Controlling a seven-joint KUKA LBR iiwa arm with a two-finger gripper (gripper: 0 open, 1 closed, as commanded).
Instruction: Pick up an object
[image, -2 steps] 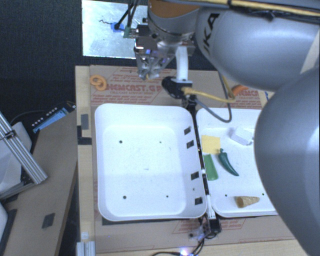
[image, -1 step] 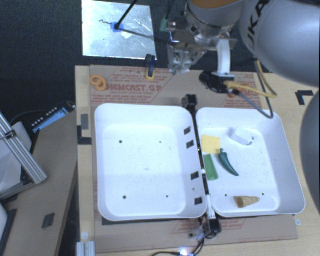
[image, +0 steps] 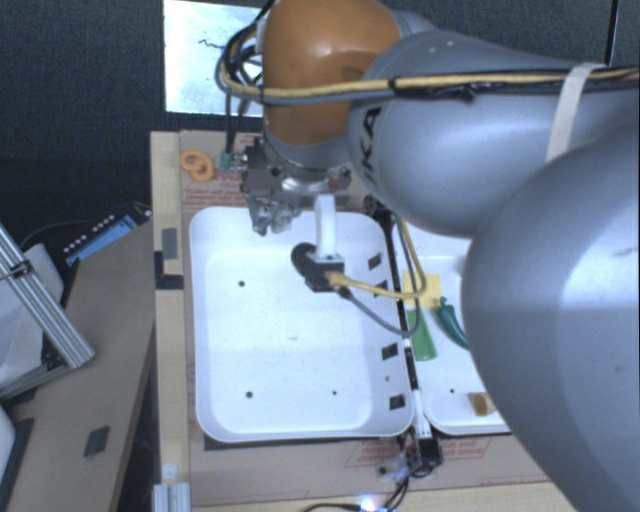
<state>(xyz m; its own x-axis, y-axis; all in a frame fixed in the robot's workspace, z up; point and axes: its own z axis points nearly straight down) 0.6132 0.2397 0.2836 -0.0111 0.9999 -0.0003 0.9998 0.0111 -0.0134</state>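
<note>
Camera view from above shows the objects lying in the right bin (image: 448, 425): a green object (image: 448, 322) beside a lighter green one (image: 424, 340) near that bin's left wall, a yellow piece (image: 432, 290) just above them, and a small tan piece (image: 480, 404) near the front edge. Much of that bin is hidden under the grey arm (image: 500, 170), so whatever else it carries cannot be told. The tool (image: 266, 216) hangs over the back left corner of the left bin (image: 290, 350), well apart from those objects, under the orange band (image: 320, 60). Whether it is apart or together cannot be told, since the parts blur into one dark mass; nothing can be seen caught in it. A white post with a black fitting (image: 318, 262) sits just right of the tool, and a yellow cable (image: 380, 292) and a grey one run from it toward the wall between the bins. An orange ring (image: 197, 164) lies on the worktop (image: 170, 300) behind the left bin, near the back left corner.
</note>
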